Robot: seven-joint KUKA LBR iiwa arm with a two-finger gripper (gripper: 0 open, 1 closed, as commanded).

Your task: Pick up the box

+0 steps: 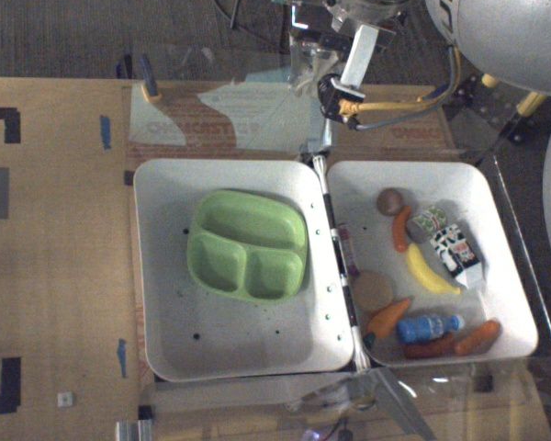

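The box (452, 243) is a small carton with a black-and-white cow pattern and a green-printed top. It lies on its side in the right bin (505, 246), near that bin's right wall. My gripper (307, 66) hangs high over the bench behind the bins, roughly above the seam between them. It is well back and to the left of the box, and nothing shows in its grasp.
Beside the box in the right bin lie a banana (429, 272), an orange sausage shape (401, 230), a brown ball (389, 200), a tan disc (374, 289), a carrot (388, 318) and a blue bottle (428, 326). A green divided plate (248, 246) sits in the left bin (165, 320).
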